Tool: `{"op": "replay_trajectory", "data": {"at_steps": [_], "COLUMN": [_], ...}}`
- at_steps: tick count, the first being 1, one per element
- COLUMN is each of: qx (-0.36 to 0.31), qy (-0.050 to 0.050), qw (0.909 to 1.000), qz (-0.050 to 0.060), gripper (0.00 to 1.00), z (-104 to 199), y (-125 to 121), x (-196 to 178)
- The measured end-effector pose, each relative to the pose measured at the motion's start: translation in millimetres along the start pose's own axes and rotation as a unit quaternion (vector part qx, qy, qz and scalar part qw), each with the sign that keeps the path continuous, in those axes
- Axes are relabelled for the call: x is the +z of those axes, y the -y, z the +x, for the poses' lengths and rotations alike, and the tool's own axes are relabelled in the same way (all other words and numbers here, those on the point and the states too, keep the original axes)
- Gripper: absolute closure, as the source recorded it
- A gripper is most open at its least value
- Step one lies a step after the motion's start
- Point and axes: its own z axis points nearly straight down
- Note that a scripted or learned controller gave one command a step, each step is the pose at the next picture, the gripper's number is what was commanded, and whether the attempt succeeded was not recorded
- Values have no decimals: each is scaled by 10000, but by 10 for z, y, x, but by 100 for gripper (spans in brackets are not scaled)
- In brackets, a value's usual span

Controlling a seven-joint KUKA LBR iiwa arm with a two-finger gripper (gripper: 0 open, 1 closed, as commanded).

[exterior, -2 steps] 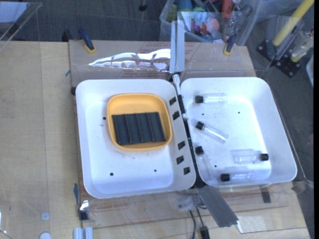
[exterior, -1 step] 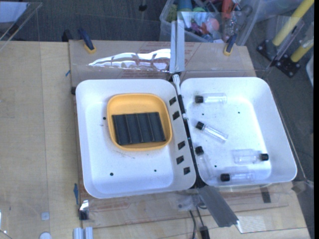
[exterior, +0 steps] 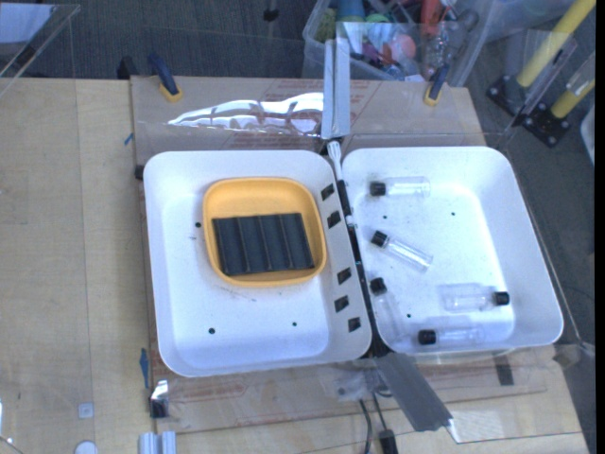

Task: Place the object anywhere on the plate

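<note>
A yellow plate (exterior: 219,200) sits in the left white bin (exterior: 180,339), and a dark ribbed rectangular block (exterior: 262,244) lies flat on it, covering most of its middle. In the right white bin (exterior: 529,282) lie several clear plastic vials with black caps: one near the back (exterior: 400,188), one in the middle lying at a slant (exterior: 402,250), one at the right (exterior: 473,298) and one near the front (exterior: 452,335).
A divider with black clips (exterior: 340,253) separates the two bins. A clear box of colourful items (exterior: 397,12) stands behind the bins. Crumpled clear plastic (exterior: 250,114) lies behind the left bin. Bare wooden bench (exterior: 66,253) spreads to the left.
</note>
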Motion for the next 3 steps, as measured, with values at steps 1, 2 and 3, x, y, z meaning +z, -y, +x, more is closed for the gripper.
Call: {"op": "replay_trajectory", "data": {"at_steps": [1, 2, 3], "qx": [-1013, -2019, -3804], "qy": [-17, -13, -11], "qw": [9949, 9794, 9248], "qz": [7, 2, -6], "gripper": [100, 100, 100], "z": [105, 103, 373], "y": [115, 101, 449], "x": [-4, -4, -9]}}
